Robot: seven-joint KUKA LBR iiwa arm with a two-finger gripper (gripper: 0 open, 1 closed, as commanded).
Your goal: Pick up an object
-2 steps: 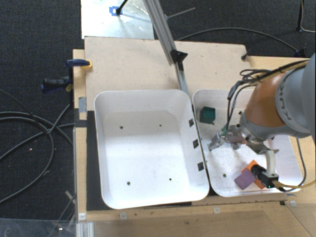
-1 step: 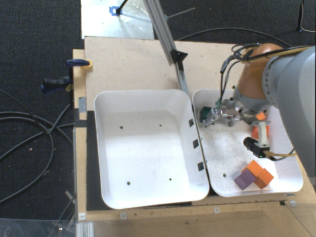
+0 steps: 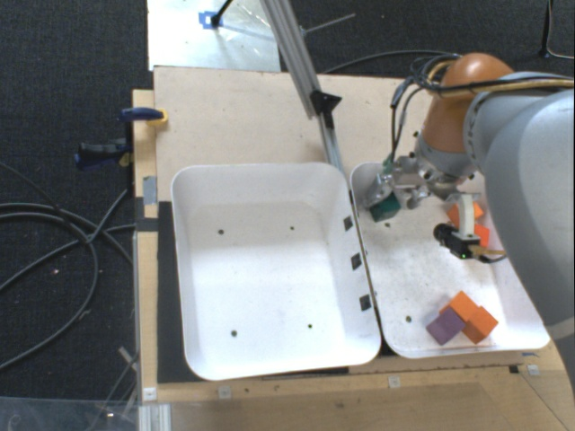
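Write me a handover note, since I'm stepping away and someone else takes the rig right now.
Gripper: over the right bin's far left corner, with a dark green object at its tip; grasp unconfirmed.
Also in the right bin: purple block and orange block near the front, touching; orange pieces beside the wrist.
Done: nothing visibly lifted clear.
Left: confirm a grasp and lift.

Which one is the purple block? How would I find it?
Look in the right white bin, down at its near corner. The purple block sits there touching an orange block. It is the only purple thing, a dull violet cube left of its orange neighbour.
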